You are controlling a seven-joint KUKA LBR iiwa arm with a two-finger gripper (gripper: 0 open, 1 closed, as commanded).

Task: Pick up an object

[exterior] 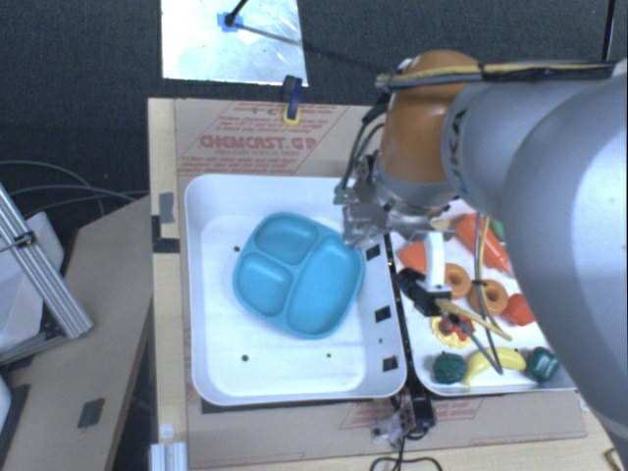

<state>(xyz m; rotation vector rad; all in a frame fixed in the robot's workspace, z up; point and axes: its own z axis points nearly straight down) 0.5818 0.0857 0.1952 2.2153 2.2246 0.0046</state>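
Note:
A blue divided plate (297,273) lies in the left white bin (211,263). My gripper (357,230) hangs over the plate's upper right rim, close to the wall between the two bins. Its fingertips are hidden under the wrist, and I see nothing held between them. The right bin (510,386) holds toy foods: an orange carrot piece (415,256), a ring-shaped donut (458,280), a green broccoli (449,368) and a yellow banana (480,365).
The grey arm (549,184) covers much of the right bin. More toy food lies there: red-orange pieces (491,248), a green piece (542,364), thin sticks (486,327). Brown cardboard (255,135) sits behind the bins.

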